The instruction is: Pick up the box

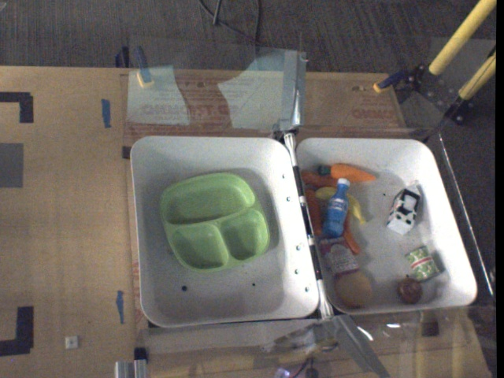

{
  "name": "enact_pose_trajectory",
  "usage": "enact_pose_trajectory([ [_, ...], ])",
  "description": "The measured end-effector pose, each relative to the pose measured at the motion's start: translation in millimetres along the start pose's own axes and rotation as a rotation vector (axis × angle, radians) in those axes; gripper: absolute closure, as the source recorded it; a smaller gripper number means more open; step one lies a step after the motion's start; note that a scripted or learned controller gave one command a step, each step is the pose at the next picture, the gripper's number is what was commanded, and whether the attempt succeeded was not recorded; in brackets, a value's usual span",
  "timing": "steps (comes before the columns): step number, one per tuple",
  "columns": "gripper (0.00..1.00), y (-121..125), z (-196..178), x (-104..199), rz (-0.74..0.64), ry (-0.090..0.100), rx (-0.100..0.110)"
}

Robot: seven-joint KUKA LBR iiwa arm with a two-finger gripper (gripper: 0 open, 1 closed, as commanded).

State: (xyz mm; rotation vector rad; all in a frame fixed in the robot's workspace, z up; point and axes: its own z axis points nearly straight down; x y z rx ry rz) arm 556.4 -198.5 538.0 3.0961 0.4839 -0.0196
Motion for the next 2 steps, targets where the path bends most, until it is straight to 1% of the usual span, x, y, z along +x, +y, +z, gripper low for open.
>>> enact_pose_trajectory([
  [1,1.0,-1.5,-10.2,2.0,-0.005,0.0,-0.002],
  [2,0.0,-1.8,-9.9,2.3,-0.006,0.0,-0.002],
])
